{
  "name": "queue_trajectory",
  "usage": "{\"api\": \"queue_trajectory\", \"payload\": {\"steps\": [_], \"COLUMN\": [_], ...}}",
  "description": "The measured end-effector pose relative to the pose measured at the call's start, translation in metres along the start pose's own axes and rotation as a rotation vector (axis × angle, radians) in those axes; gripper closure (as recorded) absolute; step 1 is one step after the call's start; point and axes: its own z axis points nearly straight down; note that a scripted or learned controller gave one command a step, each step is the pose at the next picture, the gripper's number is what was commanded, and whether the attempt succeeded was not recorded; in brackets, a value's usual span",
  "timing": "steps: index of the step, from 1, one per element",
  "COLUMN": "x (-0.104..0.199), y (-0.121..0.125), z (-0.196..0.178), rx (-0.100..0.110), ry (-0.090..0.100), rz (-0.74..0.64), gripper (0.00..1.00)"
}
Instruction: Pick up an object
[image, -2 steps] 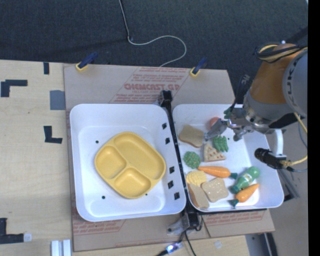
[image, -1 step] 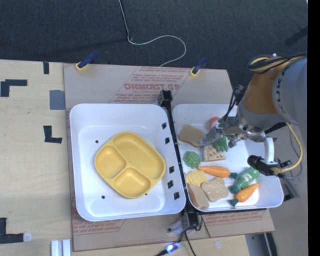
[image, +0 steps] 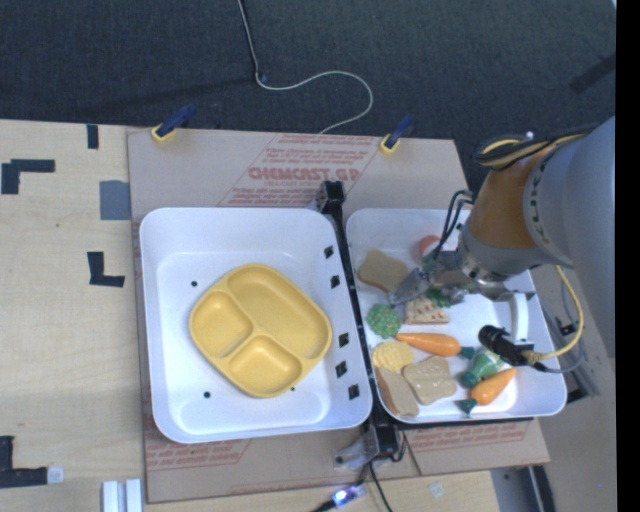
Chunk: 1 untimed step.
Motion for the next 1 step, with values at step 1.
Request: {"api": "queue_trajectory", "payload": {"steps": [1], "x": [-0.001], "y": [0.002], "z": [-0.0145], "rx": [-0.007], "ry": [-0.002], "rz": [0.001], "gripper": [1.0]}}
